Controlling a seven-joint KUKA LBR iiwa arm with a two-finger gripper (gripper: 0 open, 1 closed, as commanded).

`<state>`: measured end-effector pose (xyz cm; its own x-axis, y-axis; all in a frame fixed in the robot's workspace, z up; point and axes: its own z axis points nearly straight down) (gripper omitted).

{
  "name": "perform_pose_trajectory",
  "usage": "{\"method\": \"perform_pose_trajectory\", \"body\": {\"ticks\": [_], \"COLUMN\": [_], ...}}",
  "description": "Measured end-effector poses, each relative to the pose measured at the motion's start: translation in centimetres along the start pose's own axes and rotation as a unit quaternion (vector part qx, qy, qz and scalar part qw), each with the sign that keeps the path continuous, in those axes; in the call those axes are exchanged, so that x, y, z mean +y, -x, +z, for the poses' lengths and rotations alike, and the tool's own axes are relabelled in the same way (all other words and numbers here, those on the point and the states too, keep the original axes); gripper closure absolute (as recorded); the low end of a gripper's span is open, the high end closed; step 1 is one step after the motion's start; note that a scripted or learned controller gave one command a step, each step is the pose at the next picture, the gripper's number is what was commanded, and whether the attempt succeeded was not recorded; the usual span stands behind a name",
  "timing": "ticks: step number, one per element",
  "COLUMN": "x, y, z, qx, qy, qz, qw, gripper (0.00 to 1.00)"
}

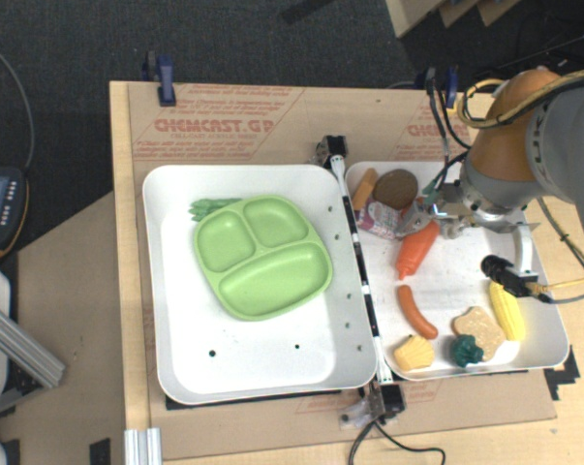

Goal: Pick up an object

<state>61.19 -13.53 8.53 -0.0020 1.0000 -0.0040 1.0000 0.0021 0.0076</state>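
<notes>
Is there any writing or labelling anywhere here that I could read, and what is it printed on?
"CHEMCAST GP": large red letters on the brown board under the bins, partly cut off by the left bin.
Smaller red lines above and below it: too blurred to read.
More red print on the board by the arm: unreadable.

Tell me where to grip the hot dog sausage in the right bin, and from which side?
Grip the sausage across its middle, coming straight down from above. It lies flat on the bin floor, long and thin, slanted from upper left to lower right. Probably the fingers should close across its narrow width. The space on both long sides looks free; the cheese piece sits near its lower end.
</notes>
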Motion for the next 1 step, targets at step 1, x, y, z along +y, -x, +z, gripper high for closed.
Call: {"method": "perform_pose_trajectory", "body": {"ticks": [1], "x": [-2.31], "y": [-4.40], "z": [0.04], "qx": [0.003], "qy": [-0.006], "qz": [0.000], "qw": [1.0000], "gripper": [0.00]}}
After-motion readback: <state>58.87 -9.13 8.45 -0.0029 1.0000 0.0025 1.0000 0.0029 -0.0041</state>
